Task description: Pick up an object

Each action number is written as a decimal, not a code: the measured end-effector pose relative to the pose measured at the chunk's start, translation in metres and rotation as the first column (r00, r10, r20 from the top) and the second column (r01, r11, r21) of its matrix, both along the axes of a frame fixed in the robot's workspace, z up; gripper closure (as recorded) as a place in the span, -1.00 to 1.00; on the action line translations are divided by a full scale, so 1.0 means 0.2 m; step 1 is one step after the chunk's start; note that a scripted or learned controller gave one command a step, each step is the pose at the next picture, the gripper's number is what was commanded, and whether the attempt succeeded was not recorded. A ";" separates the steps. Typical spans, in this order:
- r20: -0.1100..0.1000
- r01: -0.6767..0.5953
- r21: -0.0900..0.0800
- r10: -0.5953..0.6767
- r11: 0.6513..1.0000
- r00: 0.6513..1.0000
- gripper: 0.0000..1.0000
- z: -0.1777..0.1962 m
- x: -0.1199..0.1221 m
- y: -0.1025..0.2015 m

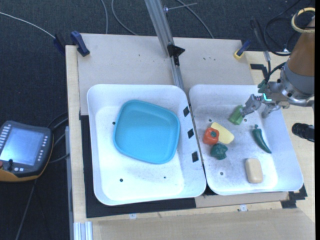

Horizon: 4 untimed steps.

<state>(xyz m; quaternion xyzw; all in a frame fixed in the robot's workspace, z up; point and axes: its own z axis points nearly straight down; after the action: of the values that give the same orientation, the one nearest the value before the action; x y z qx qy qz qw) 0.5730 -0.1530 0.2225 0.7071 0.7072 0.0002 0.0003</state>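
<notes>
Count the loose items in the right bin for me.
6: a light green piece at the hand, a dark green pepper, a red piece, a yellow piece, a teal piece, a tan block. Smaller ones may hide underneath.

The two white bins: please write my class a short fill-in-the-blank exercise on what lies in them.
1. The left bin holds one blue ____.
2. The beige block lies in the ____ bin.
3. The end effector hangs over the right bin, beside a small ____ object.
4. The red piece touches a ____ piece.

Missing words: plate; right; green; yellow
</notes>
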 end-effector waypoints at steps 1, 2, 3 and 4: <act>0.000 0.000 0.000 0.000 1.000 1.000 -1.00 0.00 0.00 0.00; -0.006 0.000 0.001 0.000 1.000 1.000 -1.00 -0.31 -0.01 0.00; -0.004 0.000 0.001 0.000 1.000 1.000 -1.00 -0.53 -0.02 -0.03; -0.002 0.000 0.001 0.000 1.000 1.000 -1.00 -0.64 -0.02 -0.03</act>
<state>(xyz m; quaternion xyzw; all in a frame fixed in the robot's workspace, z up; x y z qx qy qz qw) 0.5690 -0.1581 0.0946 0.7070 0.7072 -0.0004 -0.0007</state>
